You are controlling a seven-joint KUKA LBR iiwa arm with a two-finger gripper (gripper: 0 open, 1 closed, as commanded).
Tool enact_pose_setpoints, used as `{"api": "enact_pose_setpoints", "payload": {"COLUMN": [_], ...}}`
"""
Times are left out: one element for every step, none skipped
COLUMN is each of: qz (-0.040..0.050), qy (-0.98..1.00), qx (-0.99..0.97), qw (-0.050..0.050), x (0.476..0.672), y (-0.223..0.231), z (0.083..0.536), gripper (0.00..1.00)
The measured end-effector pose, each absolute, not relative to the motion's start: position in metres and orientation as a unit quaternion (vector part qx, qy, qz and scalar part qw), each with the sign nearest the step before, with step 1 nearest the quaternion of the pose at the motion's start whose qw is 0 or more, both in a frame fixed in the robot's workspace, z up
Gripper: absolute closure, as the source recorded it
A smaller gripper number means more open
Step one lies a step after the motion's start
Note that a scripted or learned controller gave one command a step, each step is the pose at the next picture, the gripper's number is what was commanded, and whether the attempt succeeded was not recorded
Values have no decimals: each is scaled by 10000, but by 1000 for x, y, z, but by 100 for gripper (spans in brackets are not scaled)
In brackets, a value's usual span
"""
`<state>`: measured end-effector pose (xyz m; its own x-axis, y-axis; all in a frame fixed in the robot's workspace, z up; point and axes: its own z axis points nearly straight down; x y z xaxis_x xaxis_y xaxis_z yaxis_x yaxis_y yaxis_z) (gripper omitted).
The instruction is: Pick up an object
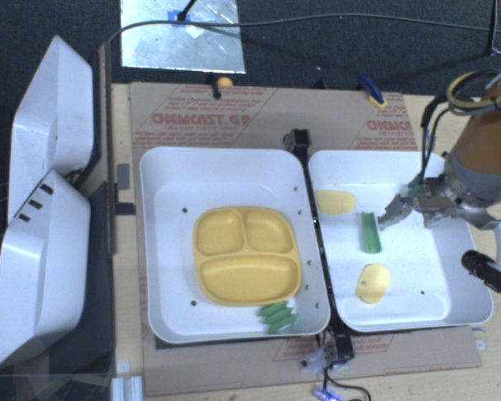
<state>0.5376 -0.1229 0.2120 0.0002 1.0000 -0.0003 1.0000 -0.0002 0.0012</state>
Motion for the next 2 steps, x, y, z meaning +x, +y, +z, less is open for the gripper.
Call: {"api": "enact_pose_setpoints", "payload": {"qz": [-1, 4], "qy": [7071, 7071], "qx": [7071, 7071], "qw": [0, 7], "x": [557, 565], "y": [-136, -146], "z": [200, 211], "gripper": [0, 0]}}
